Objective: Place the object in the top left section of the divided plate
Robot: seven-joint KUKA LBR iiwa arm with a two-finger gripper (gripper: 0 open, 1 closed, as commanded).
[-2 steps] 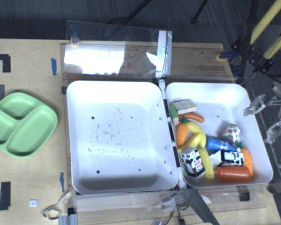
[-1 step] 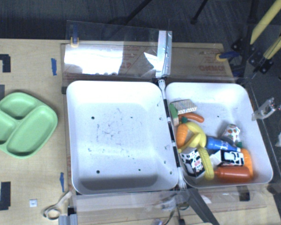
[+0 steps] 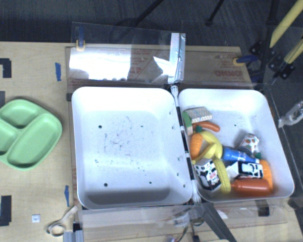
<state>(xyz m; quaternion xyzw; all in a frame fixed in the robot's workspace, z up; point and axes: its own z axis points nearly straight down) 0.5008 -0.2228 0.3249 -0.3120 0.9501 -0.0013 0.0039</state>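
plastic toys fill the right bin (image 3: 227, 99), all heaped at its near side. among them lie a smooth orange carrot shape (image 3: 251, 186), a long yellow piece like corn (image 3: 222, 171), a curved orange and yellow piece (image 3: 204, 144), a black and white spotted toy (image 3: 207, 174), a blue tube (image 3: 238, 155), a small boxy pack (image 3: 197, 116) and a round white thing with red dots (image 3: 250, 143). they touch and lean on each other.

the left bin (image 3: 126, 145) is white and shallow, with round corners and a few tiny dark holes in its floor.

the divided plate (image 3: 23, 133) is soft green and smooth, shaped like a fat heart. it sits flat on the wooden table (image 3: 25, 64), well left of both bins. it has two small round sections and one long section. nothing lies in them.

a clear shiny plastic sheet (image 3: 126, 59) stands behind the left bin.

i cannot tell about the hand.
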